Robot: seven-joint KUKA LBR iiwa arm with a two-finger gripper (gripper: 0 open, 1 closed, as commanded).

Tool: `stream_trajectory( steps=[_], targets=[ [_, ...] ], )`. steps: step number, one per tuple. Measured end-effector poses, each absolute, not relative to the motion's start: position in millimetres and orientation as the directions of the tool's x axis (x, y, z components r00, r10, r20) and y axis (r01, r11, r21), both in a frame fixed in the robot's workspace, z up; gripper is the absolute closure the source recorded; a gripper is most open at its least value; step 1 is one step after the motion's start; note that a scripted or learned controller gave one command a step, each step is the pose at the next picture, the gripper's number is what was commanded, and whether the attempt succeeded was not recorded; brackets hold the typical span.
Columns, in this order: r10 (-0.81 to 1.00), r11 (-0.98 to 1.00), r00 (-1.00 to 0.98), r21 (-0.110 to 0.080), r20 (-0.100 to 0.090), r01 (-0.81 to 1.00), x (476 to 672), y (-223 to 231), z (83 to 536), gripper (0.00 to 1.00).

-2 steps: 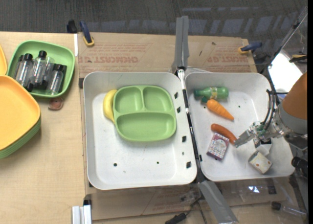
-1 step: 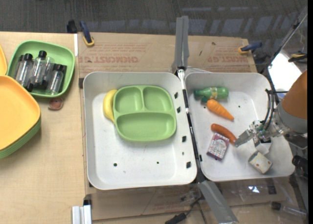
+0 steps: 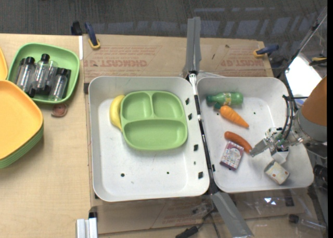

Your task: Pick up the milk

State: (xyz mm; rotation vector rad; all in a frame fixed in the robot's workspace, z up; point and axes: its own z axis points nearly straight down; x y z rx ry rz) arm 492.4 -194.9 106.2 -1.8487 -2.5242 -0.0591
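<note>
Two shallow white bins sit side by side on a cardboard-covered surface (image 3: 156, 57), seen from above at a slant.

The left bin (image 3: 104, 180) holds a green divided plate (image 3: 154, 119) with three compartments. A yellow item (image 3: 115, 111), partly hidden, lies against the plate's left edge.

The right bin (image 3: 250, 182) holds several small things. Near its back wall lies a green bottle (image 3: 225, 98) on its side. Just in front of it is a carrot (image 3: 233, 117), tilted. Further forward lies a reddish sausage-shaped item (image 3: 238, 141), and just beside that, toward the front, a small pink packet (image 3: 232, 156). The milk (image 3: 277, 172) — a small pale carton with a tan side — lies tipped in the bin's front right corner, close to the right wall.

The arm (image 3: 316, 108) reaches in from the right, its orange band at the frame edge. The hand (image 3: 274, 142) hangs low over the right bin, just behind the milk and to the right of the sausage-shaped item. Nothing shows between its fingers; whether they are spread or closed I cannot tell — the metal parts are too small and blurred.

Off to the left of the bins, a green tray (image 3: 70, 70) holds several clear bottles with dark caps (image 3: 41, 76). In front of it a stack of orange plates (image 3: 18, 128) runs off the frame's left edge. A blue clamp (image 3: 91, 35) and another clamp (image 3: 265, 51) sit at the cardboard's back corners.
</note>
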Motion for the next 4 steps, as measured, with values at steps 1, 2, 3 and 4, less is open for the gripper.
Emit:
stream_trajectory(
  steps=[1,2,3,4],
  targets=[
    [0.942,0.337,-0.337,0.012,-0.002,0.942,481.9,-101.3,96.9,0.00],
    [0.942,0.335,-0.335,0.011,0.001,0.942,482.1,-101.5,105.5,1.00],
    [0.882,0.471,-0.471,-0.001,0.000,0.882,526.2,-123.9,98.1,1.00],
    [0.751,0.661,-0.661,-0.001,0.001,0.751,500.4,-159.7,91.4,1.00]
  ],
)
